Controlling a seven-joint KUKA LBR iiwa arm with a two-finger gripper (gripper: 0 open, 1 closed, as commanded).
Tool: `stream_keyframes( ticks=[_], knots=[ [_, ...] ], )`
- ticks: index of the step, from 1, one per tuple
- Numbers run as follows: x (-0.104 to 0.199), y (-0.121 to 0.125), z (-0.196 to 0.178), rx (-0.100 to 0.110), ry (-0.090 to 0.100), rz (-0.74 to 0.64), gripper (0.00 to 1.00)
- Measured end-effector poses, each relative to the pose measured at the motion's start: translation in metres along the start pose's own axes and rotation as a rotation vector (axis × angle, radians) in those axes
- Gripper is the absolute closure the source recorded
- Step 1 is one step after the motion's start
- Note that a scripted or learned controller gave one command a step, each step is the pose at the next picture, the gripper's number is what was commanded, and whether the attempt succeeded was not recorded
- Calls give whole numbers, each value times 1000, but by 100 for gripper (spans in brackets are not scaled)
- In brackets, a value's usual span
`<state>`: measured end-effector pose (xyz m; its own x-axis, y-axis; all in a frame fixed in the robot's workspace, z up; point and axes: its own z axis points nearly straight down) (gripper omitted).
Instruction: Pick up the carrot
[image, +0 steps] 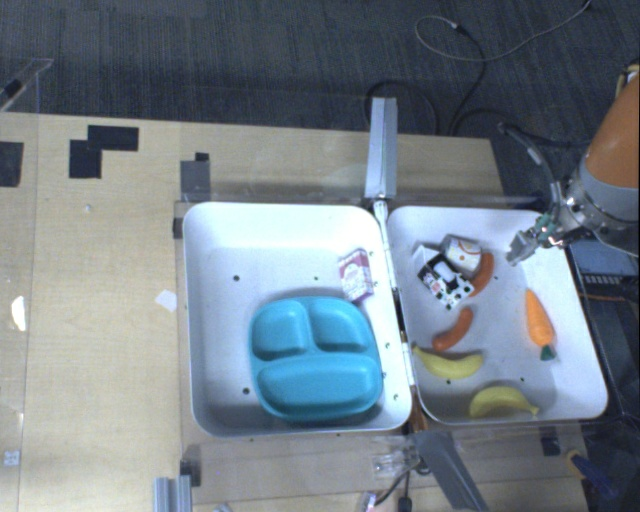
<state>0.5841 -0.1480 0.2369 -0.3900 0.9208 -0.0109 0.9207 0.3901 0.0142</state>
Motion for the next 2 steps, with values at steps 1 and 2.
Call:
stream_keyframes(
  ticks=[1,2],
  knots=[
    [0,0,0,0,0,0,0],
    [30,-57,49,8,8,-253,0]
  ],
)
